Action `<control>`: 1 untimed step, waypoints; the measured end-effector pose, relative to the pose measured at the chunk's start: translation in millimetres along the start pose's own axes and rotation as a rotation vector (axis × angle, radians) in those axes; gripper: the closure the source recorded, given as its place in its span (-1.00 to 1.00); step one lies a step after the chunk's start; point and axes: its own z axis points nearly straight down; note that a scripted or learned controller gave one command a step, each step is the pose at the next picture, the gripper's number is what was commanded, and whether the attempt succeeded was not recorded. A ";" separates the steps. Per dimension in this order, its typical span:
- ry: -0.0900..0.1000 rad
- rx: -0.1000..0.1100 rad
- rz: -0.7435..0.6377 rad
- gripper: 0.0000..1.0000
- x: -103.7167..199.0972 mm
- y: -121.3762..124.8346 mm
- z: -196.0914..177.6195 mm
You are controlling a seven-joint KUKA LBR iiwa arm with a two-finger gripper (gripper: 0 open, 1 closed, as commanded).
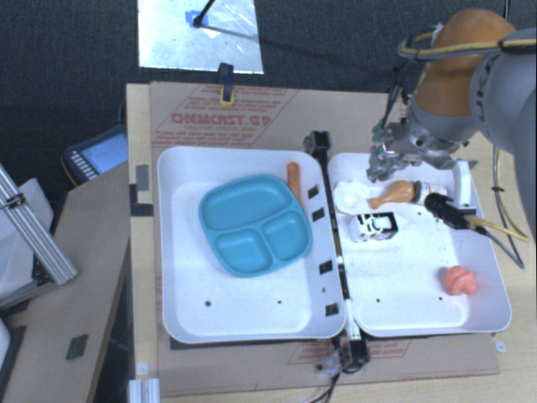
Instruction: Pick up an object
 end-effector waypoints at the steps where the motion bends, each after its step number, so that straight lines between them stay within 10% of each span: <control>1: 0.000 0.000 -0.001 1.00 52.7 -3.6 -11.3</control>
